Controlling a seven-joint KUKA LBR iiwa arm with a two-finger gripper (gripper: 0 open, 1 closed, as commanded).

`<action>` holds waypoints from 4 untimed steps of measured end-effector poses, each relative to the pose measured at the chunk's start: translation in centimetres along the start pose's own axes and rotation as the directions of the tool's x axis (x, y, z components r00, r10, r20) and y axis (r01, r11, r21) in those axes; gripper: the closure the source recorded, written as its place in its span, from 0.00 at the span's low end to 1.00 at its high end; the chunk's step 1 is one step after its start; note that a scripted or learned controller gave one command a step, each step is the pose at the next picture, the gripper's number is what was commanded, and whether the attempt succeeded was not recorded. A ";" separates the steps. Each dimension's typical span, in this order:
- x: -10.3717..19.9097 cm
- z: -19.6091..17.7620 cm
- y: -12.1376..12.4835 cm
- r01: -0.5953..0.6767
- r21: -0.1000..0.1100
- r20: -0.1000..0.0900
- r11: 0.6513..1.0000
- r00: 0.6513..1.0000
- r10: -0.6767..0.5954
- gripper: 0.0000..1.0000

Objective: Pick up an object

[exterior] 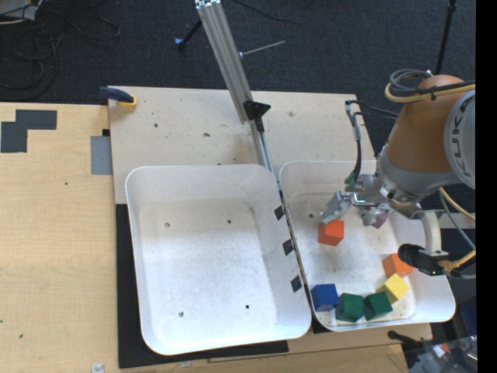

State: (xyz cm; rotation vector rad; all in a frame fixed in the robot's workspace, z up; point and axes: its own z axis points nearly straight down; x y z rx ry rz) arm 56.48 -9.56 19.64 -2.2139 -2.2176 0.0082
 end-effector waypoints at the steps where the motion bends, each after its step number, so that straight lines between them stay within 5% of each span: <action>1: -0.2 -0.3 0.1 -0.004 -0.006 0.001 1.000 1.000 0.004 0.00; 3: -0.2 10.2 0.8 -0.005 0.000 0.000 1.000 1.000 0.005 0.00; 4: -0.5 8.9 0.9 -0.013 -0.003 0.001 1.000 1.000 0.013 1.00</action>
